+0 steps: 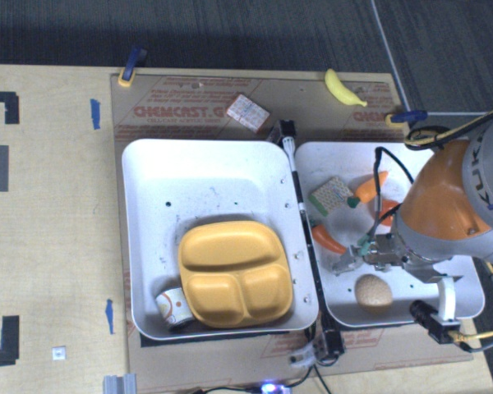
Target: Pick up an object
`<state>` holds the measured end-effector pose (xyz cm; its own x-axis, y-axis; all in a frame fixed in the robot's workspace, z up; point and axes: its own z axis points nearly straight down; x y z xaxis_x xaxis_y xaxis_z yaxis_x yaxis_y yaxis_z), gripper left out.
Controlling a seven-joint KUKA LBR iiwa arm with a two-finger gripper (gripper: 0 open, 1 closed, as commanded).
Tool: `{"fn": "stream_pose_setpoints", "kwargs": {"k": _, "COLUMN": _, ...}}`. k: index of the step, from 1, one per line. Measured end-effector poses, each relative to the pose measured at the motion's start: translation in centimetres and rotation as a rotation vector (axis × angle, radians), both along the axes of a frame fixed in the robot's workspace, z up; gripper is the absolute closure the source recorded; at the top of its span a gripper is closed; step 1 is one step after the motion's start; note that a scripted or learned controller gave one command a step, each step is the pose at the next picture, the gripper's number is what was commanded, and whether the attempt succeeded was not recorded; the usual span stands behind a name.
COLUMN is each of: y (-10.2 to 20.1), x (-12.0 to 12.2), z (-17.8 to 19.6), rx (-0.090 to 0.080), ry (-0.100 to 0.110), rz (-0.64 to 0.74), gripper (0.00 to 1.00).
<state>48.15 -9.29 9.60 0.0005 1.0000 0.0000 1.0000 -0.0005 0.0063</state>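
Below, the left bin (148, 179) carried a yellow compartment tray (234, 271) lying against its near edge, with a small white ball with orange markings (172, 304) tucked into the near-left corner, touching the tray's side. Past the bins' far edges, on the cardboard sheet (189, 105), lay a small patterned block (247, 113) near the left bin's far-right corner and a yellow banana (343, 89) beyond the right bin's far edge.

The right bin (329, 310) held a speckled sponge-like square (331, 194) near its far-left corner, an orange carrot-shaped piece (329, 240) along its left edge, another orange piece (370, 189) toward the far edge, and a tan egg-shaped object (373, 290) near the near edge. The gripper (355, 255) sat low over the bin's middle, just beside the carrot-shaped piece and above the egg-shaped object. Whether it was clenched or released could not be told, and nothing was seen grasped. The arm (444, 203) covered the bin's right side.
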Motion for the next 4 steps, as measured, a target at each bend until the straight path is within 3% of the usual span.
{"fn": "stream_pose_setpoints", "kwargs": {"k": 1, "y": 0.2, "x": -0.1, "z": -1.0, "rx": 0.001, "ry": 0.005, "rz": 0.000, "gripper": 0.00}}
{"fn": "stream_pose_setpoints", "kwargs": {"k": 2, "y": 0.2, "x": 0.0, "z": 0.0, "rx": 0.000, "ry": 0.000, "rz": 0.000, "gripper": 1.00}}
{"fn": "stream_pose_setpoints", "kwargs": {"k": 3, "y": 0.2, "x": 0.0, "z": 0.0, "rx": 0.000, "ry": 0.001, "rz": 0.000, "gripper": 0.00}}
{"fn": "stream_pose_setpoints", "kwargs": {"k": 4, "y": -0.1, "x": -0.1, "z": -1.0, "rx": 0.001, "ry": 0.005, "rz": 0.000, "gripper": 0.00}}
